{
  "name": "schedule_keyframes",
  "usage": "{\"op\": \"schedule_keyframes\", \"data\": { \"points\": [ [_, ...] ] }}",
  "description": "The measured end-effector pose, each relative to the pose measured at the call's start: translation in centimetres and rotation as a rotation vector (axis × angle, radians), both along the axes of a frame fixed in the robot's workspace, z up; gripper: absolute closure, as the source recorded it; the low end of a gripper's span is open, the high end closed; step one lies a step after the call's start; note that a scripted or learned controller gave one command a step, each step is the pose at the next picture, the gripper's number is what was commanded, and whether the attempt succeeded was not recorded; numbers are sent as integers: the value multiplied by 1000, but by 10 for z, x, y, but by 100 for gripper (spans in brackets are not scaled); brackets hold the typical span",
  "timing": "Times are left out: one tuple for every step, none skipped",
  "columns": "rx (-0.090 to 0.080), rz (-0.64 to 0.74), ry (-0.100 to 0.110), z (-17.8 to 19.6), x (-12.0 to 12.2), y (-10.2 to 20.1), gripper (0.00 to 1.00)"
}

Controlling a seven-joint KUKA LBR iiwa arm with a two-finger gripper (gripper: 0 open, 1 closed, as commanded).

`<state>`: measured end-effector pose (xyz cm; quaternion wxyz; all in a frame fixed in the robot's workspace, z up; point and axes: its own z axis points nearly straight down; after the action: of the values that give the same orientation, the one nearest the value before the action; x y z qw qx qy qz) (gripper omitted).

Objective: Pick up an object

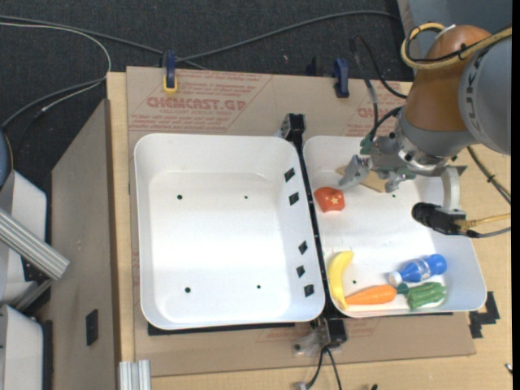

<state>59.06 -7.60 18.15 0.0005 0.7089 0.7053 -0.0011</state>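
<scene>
Camera view: jaws (367,169) over right bin (390,236), far end; open or closed state not discernible. Red object (329,200) just below-left of jaws, apart. Banana (338,271), carrot (370,295), blue bottle (421,268), green item (426,294) well beyond, at near edge.

two bins sat side by side on a cardboard sheet (203,100), the left bin (154,218) and the right bin (390,234) touching along a middle divider. in the right bin, a tomato (329,200) lay near the divider, toward the back. along the front wall lay a banana (338,271), a carrot (370,295), a bottle (418,269) and a cucumber (425,295), close together. the arm (455,88) hung over the right bin's back, its gripper (370,169) behind and right of the tomato.
</scene>
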Motion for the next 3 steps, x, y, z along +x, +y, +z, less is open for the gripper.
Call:
{"op": "schedule_keyframes", "data": {
  "points": [
    [3, 9, -7, 51, 1, 34, 0],
    [2, -4, 12, -61, -33, -44, 0],
    [5, 16, -11, 8, 17, 49, 0]
  ]
}}
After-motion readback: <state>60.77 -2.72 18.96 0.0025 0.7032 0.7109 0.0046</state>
